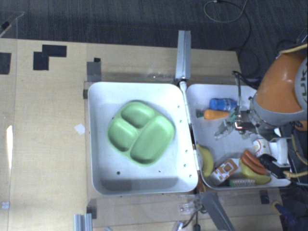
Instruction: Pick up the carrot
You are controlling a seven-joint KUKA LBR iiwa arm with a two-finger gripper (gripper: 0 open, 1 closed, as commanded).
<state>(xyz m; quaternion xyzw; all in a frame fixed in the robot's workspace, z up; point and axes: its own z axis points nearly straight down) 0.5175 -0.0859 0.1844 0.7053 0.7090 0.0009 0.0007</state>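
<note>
Carrot [216,114] lies just left of gripper [230,124], seemingly untouched.

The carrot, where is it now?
The carrot lies in the right bin, near its far edge, just below the blue bottle and left of the gripper.

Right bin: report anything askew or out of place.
Nothing damaged or spilled. The right bin is crowded: carrot beside a blue bottle, a banana against its left wall. The green divided plate sits diagonally.

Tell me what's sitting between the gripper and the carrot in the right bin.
Nothing. In the camera view the gripper hangs just below-right of the carrot, with bare white bin floor between them. The blue bottle lies beyond the carrot.
</note>
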